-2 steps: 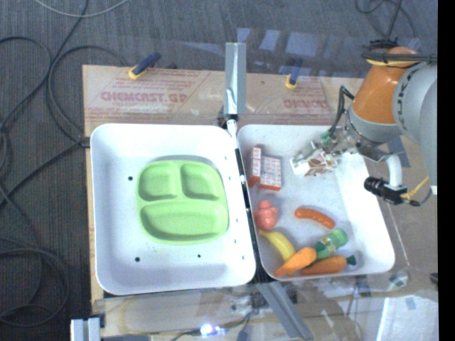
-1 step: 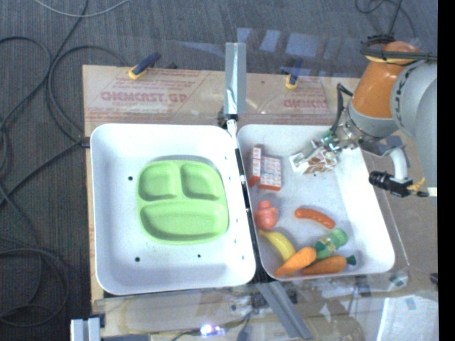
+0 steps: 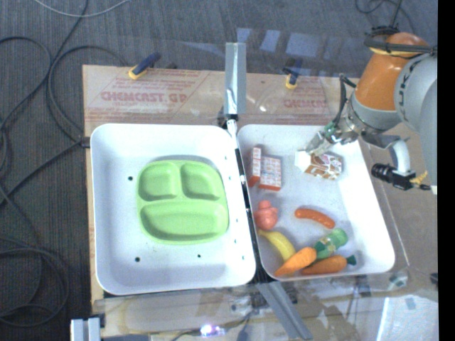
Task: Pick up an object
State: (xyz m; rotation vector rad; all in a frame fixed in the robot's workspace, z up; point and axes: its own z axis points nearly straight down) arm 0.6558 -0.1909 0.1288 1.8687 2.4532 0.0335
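Nearest the camera, along the front wall of the right bin [image 3: 380, 240], lie two carrots: one carrot [image 3: 297, 260] angled up toward the right, and a second carrot [image 3: 325, 265] lying flatter just beside it, the two touching at their ends. A small green bottle [image 3: 333, 241] rests against them, and a yellow banana [image 3: 279, 244] curves at their left, below a pink peach-like fruit [image 3: 266, 215]. A red sausage [image 3: 314, 217] sits near the middle of the bin, apart from the rest. Farther back, a red-and-white box [image 3: 269, 173] lies beside a narrower red packet [image 3: 256, 165] close to the dividing wall. At the back right, a small printed carton [image 3: 326, 165] lies flat on the bin floor. The gripper [image 3: 333, 134] hangs at the bin's rear right edge, just above and beside that carton; whether it is open or closed cannot be made out, and nothing is visibly caught in it. The left bin [image 3: 106, 212] holds a green divided tray [image 3: 183, 199]. Both bins sit on a brown board surface [image 3: 170, 94].
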